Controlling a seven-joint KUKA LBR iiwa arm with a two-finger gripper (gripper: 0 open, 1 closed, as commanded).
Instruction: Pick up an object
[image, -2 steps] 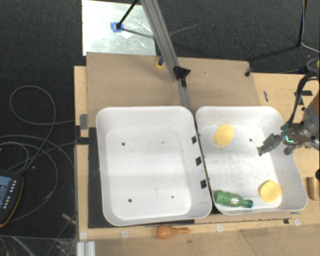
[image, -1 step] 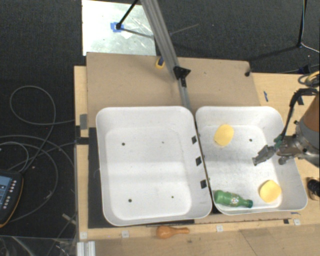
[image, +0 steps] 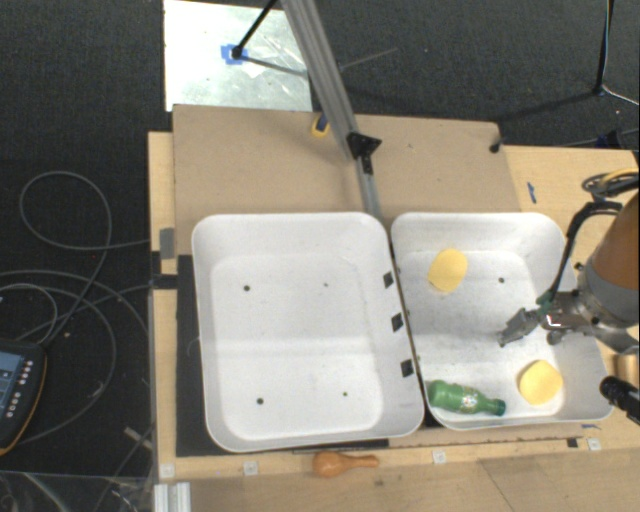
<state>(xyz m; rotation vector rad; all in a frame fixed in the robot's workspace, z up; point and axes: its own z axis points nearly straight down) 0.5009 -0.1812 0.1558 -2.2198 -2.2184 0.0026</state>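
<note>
Camera view catches the gripper (image: 520, 328) over the right bin (image: 530, 232), fingers spread and holding nothing; the arm (image: 612, 262) is cut off at the frame edge. Within that bin lie two yellow discs (image: 448, 269) (image: 539, 381) and a green bottle (image: 466, 399), its label unreadable.

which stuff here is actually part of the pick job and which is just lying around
Part of the job:
gripper
yellow disc
second yellow disc
green bottle
right bin

Just lying about:
left bin
orange pear-shaped object on the bench outside the bins
handheld pendant and cables on the floor
</note>
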